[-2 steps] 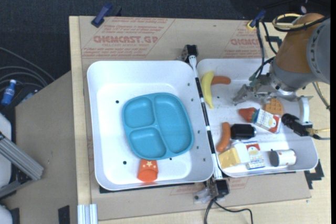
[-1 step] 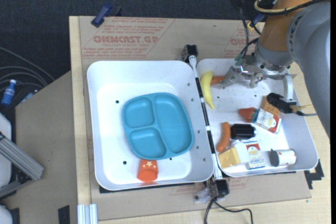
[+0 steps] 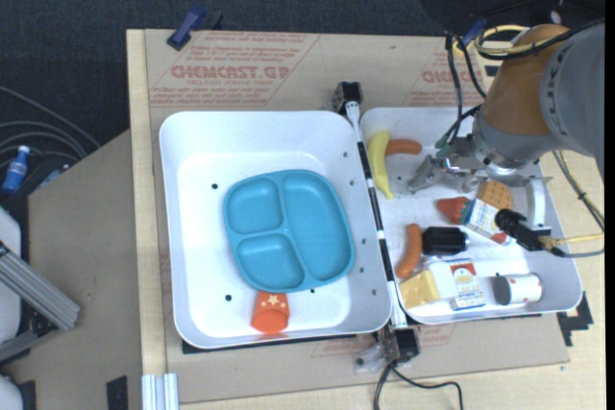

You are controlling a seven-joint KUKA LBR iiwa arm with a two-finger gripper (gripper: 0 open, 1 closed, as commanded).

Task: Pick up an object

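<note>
- The likeliest thing for me to lift, as I judge it, is the banana (image 3: 380, 162): it lies along the right bin's (image 3: 567, 288) left wall, at about nine o'clock from my gripper (image 3: 430, 170), near but not touching.
- My gripper (image 3: 430, 170) hangs low in the upper part of that bin, its metal fingers (image 3: 421, 176) reaching toward nine o'clock; whether they are spread or closed I cannot tell, and I see nothing between them.
- A short sausage (image 3: 405, 147) lies just beside the banana's top end, at about eleven o'clock from me, so a grab there could catch both.
- At five o'clock from me the bin is crowded: an orange piece (image 3: 452, 206), a snack pack (image 3: 485, 206), a black block (image 3: 444, 239), a long sausage (image 3: 412, 248), a cheese wedge (image 3: 419, 287), a carton (image 3: 463, 287) and a white tube (image 3: 516, 287) lie close together, some touching.
- I judge the banana suits me better because it lies apart from that heap.
- The left bin (image 3: 183, 206) holds a blue tray (image 3: 288, 228) in its middle and a small orange cup (image 3: 271, 312) at the tray's six o'clock, well apart from me.
</note>
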